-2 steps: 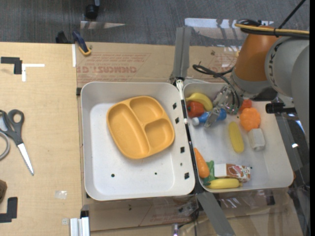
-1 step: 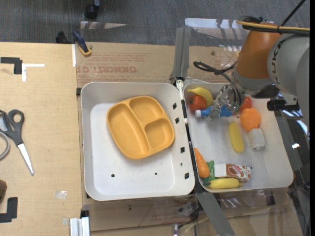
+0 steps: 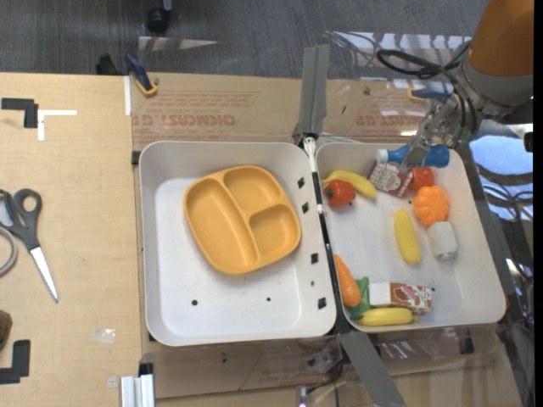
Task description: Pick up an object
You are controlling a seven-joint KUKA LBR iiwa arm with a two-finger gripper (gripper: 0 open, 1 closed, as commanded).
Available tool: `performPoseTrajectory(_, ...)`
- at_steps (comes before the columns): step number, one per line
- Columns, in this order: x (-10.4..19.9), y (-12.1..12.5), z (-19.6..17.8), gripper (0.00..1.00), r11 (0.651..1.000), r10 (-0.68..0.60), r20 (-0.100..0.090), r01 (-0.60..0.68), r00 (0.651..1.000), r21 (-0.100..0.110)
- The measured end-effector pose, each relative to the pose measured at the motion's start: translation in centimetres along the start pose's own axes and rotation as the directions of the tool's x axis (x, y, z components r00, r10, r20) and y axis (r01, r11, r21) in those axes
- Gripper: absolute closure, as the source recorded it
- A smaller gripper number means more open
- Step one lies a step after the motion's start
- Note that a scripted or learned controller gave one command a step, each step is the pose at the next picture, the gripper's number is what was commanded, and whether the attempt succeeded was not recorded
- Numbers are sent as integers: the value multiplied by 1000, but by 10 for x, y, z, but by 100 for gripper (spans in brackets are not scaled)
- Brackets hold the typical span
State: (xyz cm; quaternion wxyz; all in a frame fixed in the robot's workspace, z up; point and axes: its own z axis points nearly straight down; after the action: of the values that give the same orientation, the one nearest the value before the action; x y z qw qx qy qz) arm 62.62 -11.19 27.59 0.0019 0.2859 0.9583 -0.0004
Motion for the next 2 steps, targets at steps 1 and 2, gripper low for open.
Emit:
performPoseTrajectory(1,-17,18,-18,100,997,74,0,-74,997,0)
performPoseTrajectory(2,-18,19,-27,100,998,71,4,-71,997,0)
